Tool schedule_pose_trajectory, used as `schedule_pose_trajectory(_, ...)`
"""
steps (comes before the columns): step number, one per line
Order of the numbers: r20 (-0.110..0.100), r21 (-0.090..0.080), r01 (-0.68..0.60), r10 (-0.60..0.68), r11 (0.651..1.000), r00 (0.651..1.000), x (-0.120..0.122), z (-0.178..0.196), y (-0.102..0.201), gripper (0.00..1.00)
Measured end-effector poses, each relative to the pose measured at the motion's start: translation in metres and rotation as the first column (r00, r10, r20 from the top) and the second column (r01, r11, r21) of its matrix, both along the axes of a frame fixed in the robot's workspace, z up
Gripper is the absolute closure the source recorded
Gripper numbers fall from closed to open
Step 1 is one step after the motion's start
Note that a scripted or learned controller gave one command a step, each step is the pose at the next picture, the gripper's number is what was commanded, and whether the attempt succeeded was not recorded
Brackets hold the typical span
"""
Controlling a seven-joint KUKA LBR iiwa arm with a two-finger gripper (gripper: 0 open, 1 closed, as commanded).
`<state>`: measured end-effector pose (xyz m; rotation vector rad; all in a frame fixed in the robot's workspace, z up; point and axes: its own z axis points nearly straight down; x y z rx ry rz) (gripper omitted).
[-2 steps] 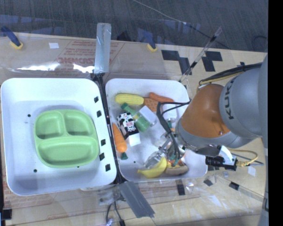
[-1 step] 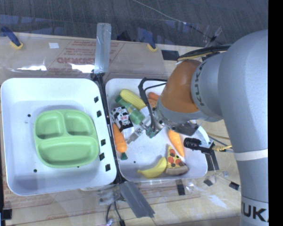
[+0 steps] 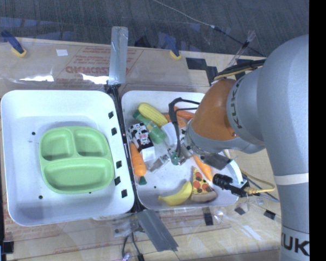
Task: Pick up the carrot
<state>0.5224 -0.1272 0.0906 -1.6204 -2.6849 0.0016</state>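
The carrot (image 3: pixel 137 160) is orange with a green stub at its near end. It lies along the left wall of the right bin (image 3: pixel 152 203), pointing toward the front. My gripper (image 3: pixel 169 159) hangs low over the middle of that bin, just right of the carrot and apart from it. The grey arm with its orange band (image 3: pixel 214 118) covers the bin's right side and hides what lies beneath. Nothing is visibly held.
Around the gripper lie a corn cob (image 3: pixel 152 113), a green bottle (image 3: pixel 157 132), a black-and-white carton (image 3: pixel 139 135), a banana (image 3: pixel 177 194), a pizza slice (image 3: pixel 201 184) and another orange piece (image 3: pixel 202 168). The left bin (image 3: pixel 22 107) holds a green divided plate (image 3: pixel 75 159).
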Motion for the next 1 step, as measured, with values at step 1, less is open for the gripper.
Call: schedule_pose_trajectory(1,0.001,-0.003,-0.046,0.046,0.999,0.999,-0.0480,0.0005,-0.0654,0.00)
